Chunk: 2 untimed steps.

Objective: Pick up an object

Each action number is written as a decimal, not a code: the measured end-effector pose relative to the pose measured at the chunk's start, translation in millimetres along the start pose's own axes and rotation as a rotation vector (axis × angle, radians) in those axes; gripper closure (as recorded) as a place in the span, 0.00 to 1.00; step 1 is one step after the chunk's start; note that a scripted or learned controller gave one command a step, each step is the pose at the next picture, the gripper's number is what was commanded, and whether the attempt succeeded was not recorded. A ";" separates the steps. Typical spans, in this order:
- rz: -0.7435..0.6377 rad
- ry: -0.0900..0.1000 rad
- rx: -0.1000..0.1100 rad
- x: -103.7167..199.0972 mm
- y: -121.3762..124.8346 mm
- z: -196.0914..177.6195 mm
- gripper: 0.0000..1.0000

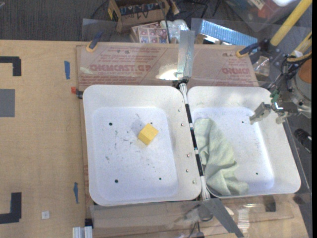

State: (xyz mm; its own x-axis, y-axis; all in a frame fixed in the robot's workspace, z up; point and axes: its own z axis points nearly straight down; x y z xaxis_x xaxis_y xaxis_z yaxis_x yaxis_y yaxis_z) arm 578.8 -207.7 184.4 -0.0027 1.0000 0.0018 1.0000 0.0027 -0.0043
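The gripper (261, 112) hovers at the right bin's (285, 182) far edge — finger state unclear. Descend squarely over the cloth (218, 157) — pinch a raised fold.

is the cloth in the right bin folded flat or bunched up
Bunched up. The pale green cloth lies crumpled in uneven folds against the right bin's left wall, beside the divider.

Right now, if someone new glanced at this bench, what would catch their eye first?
Probably the yellow block, alone near the middle of the left bin, bright against the speckled white floor. Next, the pale green cloth crumpled along the left side of the right bin. The gripper hangs over that bin's upper right part, apart from the cloth.
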 end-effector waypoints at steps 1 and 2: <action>-0.496 -0.005 -0.006 41.1 -33.3 -97.1 0.00; -0.344 -0.002 -0.002 8.2 -91.1 -34.6 0.00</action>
State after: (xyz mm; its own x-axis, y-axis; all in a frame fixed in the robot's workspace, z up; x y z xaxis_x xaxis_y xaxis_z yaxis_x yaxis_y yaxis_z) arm 487.8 -199.8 219.4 -0.3400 0.9404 0.0013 0.9404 0.3400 -0.0017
